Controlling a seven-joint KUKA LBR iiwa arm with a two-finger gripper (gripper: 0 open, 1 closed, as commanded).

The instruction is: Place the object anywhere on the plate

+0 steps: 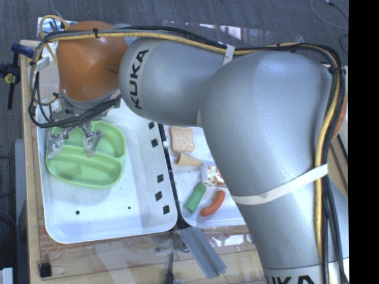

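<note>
Gripper (74,142) fingers spread apart, nothing between them, tips over green divided plate (89,164); bare bin floor (106,215) toward six o'clock.

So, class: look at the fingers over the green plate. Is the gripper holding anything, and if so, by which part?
Nothing is held. The gripper hangs over the green plate with its fingers apart and nothing between them.

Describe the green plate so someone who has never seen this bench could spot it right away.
Of the two white bins, take the left bin. In its upper half, just under the gripper, lies the plate: light green, rounded and split into compartments. It is the only green thing in that bin; the other green item, a small stick-shaped piece, lies in the right bin beside an orange sausage.
</note>
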